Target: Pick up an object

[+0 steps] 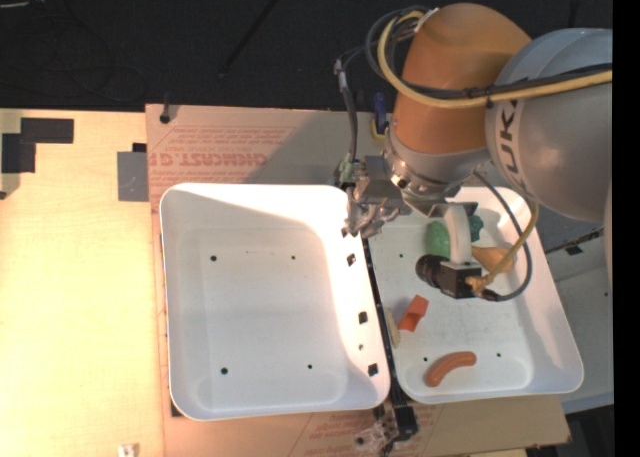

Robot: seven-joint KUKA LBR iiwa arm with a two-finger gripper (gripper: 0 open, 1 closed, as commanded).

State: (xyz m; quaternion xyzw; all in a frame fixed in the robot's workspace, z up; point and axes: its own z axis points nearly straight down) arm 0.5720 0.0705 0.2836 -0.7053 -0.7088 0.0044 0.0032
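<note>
Camera view is showing the grey arm's two-finger metal tool hanging over the top-left corner of the right-hand shallow white plastic bin, close to the wall it shares with the left-hand shallow white plastic bin; whether it is released or clenched I cannot tell, and nothing is showing in its grip. Every candidate is lying in the right bin. Nearest, I judge, is the small orange-red rectangular block, sitting at about five o'clock from the tool, its long axis running from one o'clock to seven. A curved orange-pink sausage-shaped piece is lying farther off along the same bearing, stretched roughly from two to eight. A green rounded object is resting near the tool at about four o'clock, partly under the wrist.
</note>
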